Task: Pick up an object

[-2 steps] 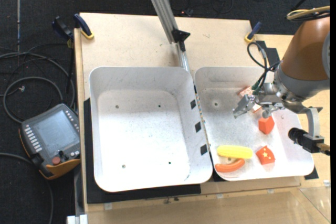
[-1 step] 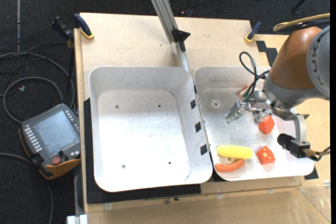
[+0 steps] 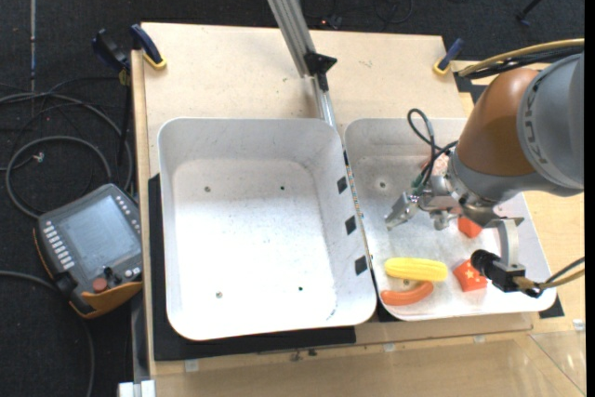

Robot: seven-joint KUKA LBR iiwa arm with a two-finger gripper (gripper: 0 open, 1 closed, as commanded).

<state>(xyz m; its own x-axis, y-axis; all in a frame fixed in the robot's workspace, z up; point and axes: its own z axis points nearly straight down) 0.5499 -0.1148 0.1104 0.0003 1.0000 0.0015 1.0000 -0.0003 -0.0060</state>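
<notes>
Arm: the grey KUKA arm reaches in from 3 o'clock, its orange band above the right bin (image 3: 372,153), with the wrist tipped down toward the bin's middle.

Gripper: the gripper (image 3: 402,214) hangs low over the bin floor, at about 9 o'clock from the wrist. Its metal tips look slightly parted and nothing is seen between them, so it reads as released and carrying nothing.

Candidate objects: a yellow piece shaped like a corn cob (image 3: 416,270) lies at about 6 o'clock in the right bin. A curved orange-red piece (image 3: 407,295) lies just beside it on the near side. A small red block (image 3: 469,277) sits at 3 o'clock from the yellow piece, and a second red bit (image 3: 469,225) is partly hidden under the wrist.

Nearest target: the yellow piece lies at about 5 o'clock from the gripper, near but apart from it.

Handling, as a judgement: these look like light plastic toys, stiff and smooth, so they may slide or roll if nudged. The yellow piece is best taken across its short width at mid-length. The curved piece lies flat and would be harder to catch.

Risk: the two pieces lying close together may both be struck.

Left bin: the left bin (image 3: 186,144) sits at 9 o'clock, well apart from the arm.
</notes>
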